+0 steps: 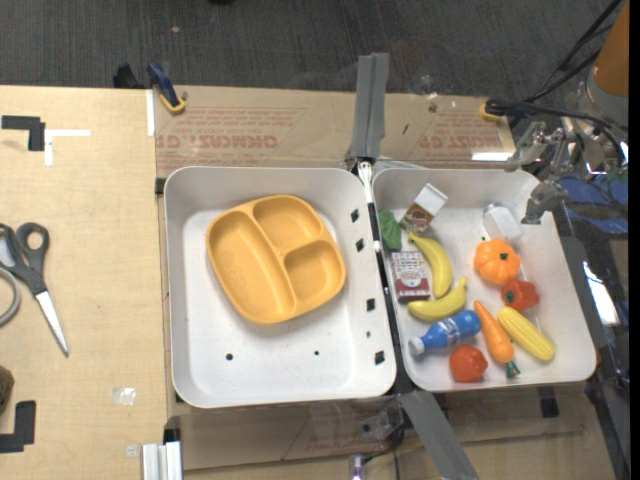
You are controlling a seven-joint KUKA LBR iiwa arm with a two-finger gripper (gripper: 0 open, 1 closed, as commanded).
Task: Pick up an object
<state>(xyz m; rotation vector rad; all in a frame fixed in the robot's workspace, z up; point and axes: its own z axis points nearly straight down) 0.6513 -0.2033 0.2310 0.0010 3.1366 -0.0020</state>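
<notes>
The gripper is seen at the far right edge of the right bin, above its rim; whether it is spread or closed cannot be told. Nothing is seen held. The nearest toys lie to its left and toward the viewer: a small orange pumpkin, then a banana (long axis running away from the viewer).

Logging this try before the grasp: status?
Gripper above right bin's far right corner, nothing seen in it. Toy food untouched: pumpkin, bananas, bottle, corn. Yellow plate in left bin. Nothing blocking.
</notes>
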